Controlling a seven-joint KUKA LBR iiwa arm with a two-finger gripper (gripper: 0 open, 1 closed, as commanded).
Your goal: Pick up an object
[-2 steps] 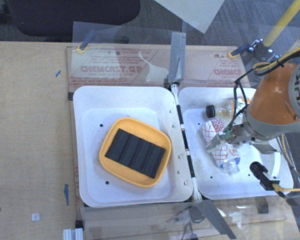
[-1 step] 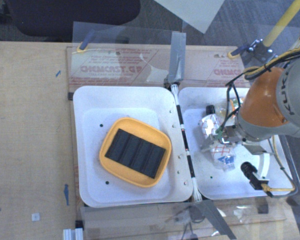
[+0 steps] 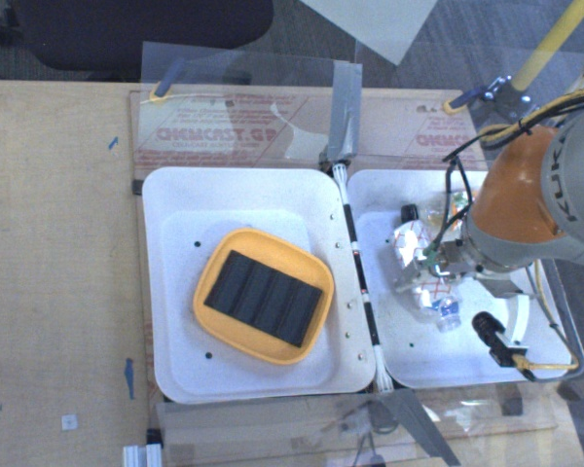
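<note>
The arm (image 3: 514, 202) is reaching in from the right and hanging over the right bin (image 3: 409, 360), covering most of its right half. The gripper (image 3: 430, 266) is pointing down near the middle of that bin. Whether it is open or closed cannot be told, since the wrist is hiding it.

A crumpled silvery wrapper (image 3: 407, 241) is lying just beside the gripper on its left, well clear of the rim that divides the bins. A small clear piece with blue on it (image 3: 448, 312) is lying just below the gripper. The front left floor of this bin is showing bare white.

In the left bin (image 3: 175, 202), a yellow tray (image 3: 211, 282) is sitting tilted near the middle, holding a black ridged pad (image 3: 268, 298). White floor is showing around all its sides. Both bins are resting on the desk (image 3: 49, 261).
</note>
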